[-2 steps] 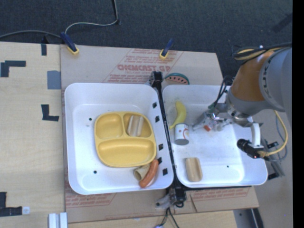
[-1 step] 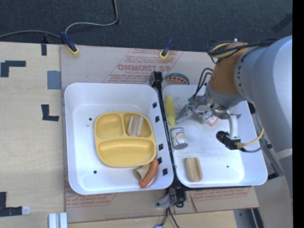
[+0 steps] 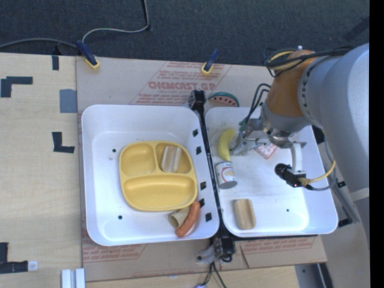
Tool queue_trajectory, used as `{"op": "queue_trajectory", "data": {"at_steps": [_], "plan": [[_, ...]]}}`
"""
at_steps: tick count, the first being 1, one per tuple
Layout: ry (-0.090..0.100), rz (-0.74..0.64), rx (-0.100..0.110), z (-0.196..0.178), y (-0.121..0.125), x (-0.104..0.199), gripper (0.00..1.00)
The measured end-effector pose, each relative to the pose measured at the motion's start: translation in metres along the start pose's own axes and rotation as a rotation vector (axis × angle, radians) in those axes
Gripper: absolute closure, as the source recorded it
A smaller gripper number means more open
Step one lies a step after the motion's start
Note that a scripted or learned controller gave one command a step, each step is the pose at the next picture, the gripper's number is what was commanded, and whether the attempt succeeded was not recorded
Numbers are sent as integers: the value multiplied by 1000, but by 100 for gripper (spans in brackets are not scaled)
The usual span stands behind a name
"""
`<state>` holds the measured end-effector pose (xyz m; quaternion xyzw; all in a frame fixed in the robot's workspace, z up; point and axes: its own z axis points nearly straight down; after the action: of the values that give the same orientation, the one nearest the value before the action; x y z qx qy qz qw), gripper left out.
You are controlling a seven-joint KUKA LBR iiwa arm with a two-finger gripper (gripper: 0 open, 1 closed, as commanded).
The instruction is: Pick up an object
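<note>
My gripper [image 3: 241, 144] is low in the right bin [image 3: 324, 222], at its far left part. It sits right beside a yellow banana [image 3: 224, 143], on the banana's right side. A small tin can [image 3: 225, 174] lies just in front of the banana. Nearer the front lies a tan bun [image 3: 243, 213]. A red and white packet [image 3: 266, 152] lies under the wrist, partly hidden by it. The gripper's tip is small and dark against the bin, and nothing shows as held in it.
The left bin [image 3: 99, 212] holds a yellow divided plate [image 3: 157, 188] with a bread piece [image 3: 171, 158] in one compartment, and a sausage [image 3: 189, 219] by its front rim. A black divider [image 3: 207, 161] separates the bins. A watermelon-slice toy [image 3: 223, 99] lies behind them.
</note>
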<state>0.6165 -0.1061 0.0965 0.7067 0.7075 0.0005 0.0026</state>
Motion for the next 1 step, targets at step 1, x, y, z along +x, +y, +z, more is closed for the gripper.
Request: {"op": "queue_trajectory", "data": {"at_steps": [1], "plan": [[0, 0, 0, 0, 0, 0, 0]]}}
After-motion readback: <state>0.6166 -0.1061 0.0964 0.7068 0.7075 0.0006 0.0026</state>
